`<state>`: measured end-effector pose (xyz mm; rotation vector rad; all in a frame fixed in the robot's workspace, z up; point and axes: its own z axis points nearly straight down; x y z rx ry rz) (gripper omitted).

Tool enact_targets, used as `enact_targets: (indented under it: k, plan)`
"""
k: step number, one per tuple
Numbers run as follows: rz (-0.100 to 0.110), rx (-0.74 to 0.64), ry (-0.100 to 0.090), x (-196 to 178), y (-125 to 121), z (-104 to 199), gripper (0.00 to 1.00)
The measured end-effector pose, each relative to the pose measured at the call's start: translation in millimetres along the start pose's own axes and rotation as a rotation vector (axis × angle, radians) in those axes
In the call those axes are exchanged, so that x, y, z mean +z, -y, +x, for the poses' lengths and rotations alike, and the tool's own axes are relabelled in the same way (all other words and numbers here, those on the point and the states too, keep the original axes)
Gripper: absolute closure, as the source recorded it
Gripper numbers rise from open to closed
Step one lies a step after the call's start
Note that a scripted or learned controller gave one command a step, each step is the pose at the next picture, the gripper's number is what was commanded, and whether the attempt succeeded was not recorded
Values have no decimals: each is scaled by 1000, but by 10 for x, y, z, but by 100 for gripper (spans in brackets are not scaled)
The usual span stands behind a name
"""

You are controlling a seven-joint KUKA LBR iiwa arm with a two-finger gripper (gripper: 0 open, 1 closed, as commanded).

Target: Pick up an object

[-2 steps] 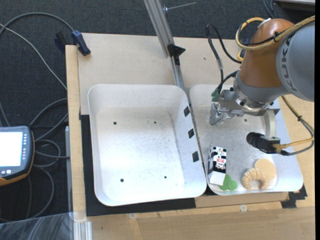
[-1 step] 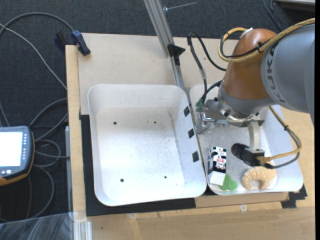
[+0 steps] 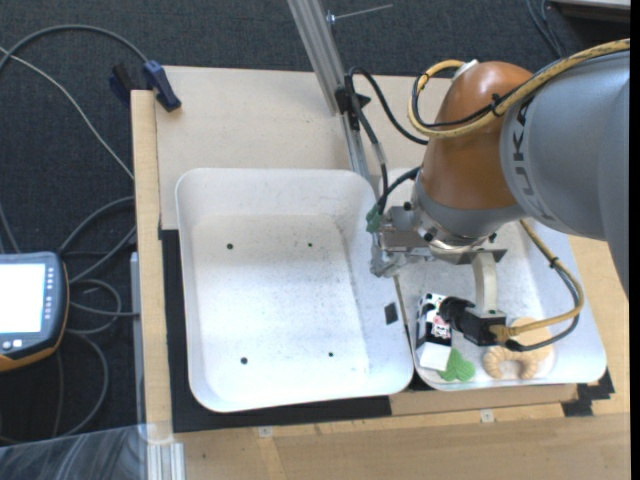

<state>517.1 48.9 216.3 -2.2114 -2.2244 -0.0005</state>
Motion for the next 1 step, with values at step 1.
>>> enact_targets:
  k: [1]
  plan:
    - [2, 0, 1, -4, 249, 433, 100]
